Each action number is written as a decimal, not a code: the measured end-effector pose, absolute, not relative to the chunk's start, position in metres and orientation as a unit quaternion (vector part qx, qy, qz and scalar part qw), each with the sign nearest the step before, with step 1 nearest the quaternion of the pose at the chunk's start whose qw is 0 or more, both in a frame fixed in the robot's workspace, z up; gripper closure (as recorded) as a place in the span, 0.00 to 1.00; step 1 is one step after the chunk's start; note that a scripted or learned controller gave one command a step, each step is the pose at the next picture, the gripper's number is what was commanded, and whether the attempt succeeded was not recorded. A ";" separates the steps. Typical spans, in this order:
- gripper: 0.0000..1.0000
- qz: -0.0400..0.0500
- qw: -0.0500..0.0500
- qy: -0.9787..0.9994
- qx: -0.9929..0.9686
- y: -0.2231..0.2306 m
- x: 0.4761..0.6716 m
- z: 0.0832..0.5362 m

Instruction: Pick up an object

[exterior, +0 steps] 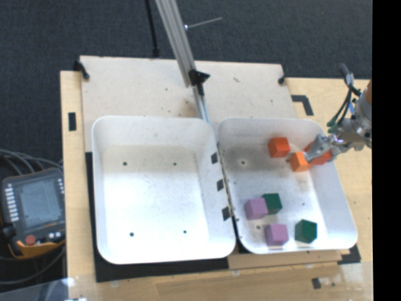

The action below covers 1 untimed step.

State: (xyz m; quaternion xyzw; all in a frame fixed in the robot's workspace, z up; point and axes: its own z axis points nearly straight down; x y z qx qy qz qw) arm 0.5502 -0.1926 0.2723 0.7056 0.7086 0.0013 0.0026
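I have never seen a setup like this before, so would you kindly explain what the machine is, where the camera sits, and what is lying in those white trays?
This is one picture from a fixed camera above a wooden bench, looking down at a slant. Two shallow white bins sit side by side. At the right edge is the wrist of a robot arm; its gripper reaches into the right bin.

That bin holds six small blocks: two orange, two purple, two green. One orange block sits alone near the back. The other orange block lies right at the tips of the jaws, though I cannot tell whether it is actually gripped. A purple block touches a green one; another purple and green sit nearer the front. The left bin lies beside it.
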 end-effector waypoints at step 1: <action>1.00 0.000 0.000 0.709 0.705 -0.144 0.549 0.268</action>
